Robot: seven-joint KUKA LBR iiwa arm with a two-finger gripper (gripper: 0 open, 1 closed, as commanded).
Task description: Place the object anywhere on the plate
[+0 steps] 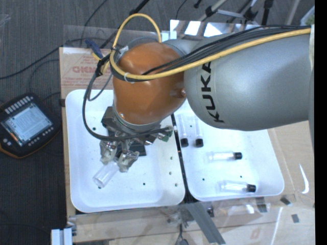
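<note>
The grey arm [255, 80] is reaching in from the right, its orange band [145, 83] hanging over the back of the left bin [82, 188]. Below the band the tool [116, 157] is pointing down into this bin, and a clear vial [104, 176] is lying tilted on the white floor just under and to the front-left of the fingertips [108, 152]. The vial's upper end is sitting right at the tips, but whether the tool is gripping it, or how far apart the fingers are standing, I cannot tell from this angle. In the right bin [276, 188] four more clear vials with black caps are resting: two [190, 134] standing close together at the left wall, one [223, 156] lying in the middle, and one [236, 188] lying near the front edge. A yellow cable [134, 20] is looping over the band. A handheld controller [25, 124] is lying on the dark floor to the left of the tabletop.
</note>
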